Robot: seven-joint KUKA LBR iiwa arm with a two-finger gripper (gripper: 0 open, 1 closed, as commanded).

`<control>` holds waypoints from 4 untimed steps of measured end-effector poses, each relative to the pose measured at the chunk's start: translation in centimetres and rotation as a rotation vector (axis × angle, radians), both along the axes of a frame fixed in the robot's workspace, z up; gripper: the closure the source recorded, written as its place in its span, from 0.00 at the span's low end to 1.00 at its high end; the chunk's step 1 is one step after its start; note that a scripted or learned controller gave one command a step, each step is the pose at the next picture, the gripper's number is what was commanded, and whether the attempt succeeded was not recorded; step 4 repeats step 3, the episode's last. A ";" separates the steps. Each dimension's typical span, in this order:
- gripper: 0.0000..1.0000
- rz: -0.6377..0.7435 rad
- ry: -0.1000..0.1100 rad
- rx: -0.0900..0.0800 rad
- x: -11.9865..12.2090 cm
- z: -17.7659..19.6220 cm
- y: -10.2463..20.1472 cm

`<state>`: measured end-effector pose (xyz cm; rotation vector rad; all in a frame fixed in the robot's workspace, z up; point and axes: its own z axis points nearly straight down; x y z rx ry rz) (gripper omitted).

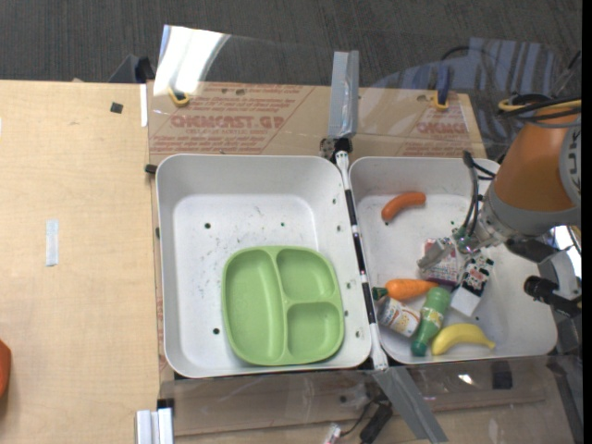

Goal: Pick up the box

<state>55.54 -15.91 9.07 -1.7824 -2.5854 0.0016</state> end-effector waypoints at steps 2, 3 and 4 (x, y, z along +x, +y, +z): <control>1.00 0.199 -0.001 -0.001 -0.3 13.8 9.2; 1.00 0.094 -0.001 -0.002 8.2 12.6 15.5; 1.00 0.094 -0.001 -0.002 8.2 12.6 15.5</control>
